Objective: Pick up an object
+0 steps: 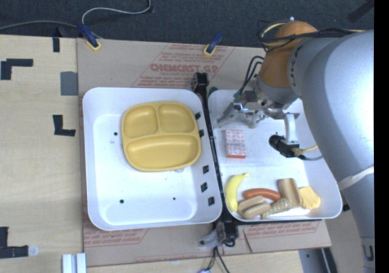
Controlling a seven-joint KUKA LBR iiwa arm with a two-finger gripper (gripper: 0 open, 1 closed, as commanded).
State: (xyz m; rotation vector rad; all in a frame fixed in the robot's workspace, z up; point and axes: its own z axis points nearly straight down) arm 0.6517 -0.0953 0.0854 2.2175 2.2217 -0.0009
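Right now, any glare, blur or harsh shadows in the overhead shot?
Camera view: even light, soft shadows; the arm looms big and slightly soft, close to the lens; white bins bright without washing out; yellow tray and banana crisp.

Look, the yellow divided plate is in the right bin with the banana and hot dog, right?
Not quite. The camera view shows the yellow divided plate in the left bin. The banana and hot dog are in the right bin.

Robot lab: clamped cardboard bench (176, 68), cables (115, 10).
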